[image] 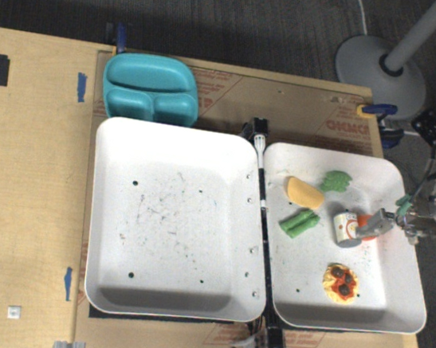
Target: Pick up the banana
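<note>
The banana (304, 192), a short yellow piece, lies in the upper left part of the right bin (401, 303). My gripper (389, 219) reaches in over the bin's right side, well to the right of the banana. Its tip sits close to a small silver can with a red and white label (346, 227), which stands between the gripper and the banana. The banana lies free, and I see nothing held in the gripper.
The right bin also holds a green leafy toy (335, 180), a green ridged piece (298, 222) just below the banana, and a round pizza-like toy (341, 283). The left bin (171, 219) stands alongside. A teal divided tray (150, 87) sits behind it.
</note>
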`<action>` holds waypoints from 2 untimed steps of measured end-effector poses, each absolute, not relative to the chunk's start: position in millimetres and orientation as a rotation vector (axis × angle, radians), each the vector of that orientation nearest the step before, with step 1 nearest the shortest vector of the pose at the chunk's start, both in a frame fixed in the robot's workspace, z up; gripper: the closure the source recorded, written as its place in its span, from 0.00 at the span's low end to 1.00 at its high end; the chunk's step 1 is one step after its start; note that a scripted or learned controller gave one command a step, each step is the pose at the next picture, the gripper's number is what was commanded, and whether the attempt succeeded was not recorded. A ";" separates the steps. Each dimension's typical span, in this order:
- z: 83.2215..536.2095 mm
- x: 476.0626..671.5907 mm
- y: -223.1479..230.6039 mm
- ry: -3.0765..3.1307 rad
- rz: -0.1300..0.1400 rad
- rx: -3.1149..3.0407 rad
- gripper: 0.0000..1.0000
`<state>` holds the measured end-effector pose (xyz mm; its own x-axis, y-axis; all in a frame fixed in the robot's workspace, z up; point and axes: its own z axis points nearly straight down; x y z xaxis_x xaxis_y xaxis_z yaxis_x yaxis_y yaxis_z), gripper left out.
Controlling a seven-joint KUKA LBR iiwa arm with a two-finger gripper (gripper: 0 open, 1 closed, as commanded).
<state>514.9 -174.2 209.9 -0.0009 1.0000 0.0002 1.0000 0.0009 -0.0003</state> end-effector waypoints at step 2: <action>184.9 572.6 -35.4 -1.884 -0.001 -2.514 0.00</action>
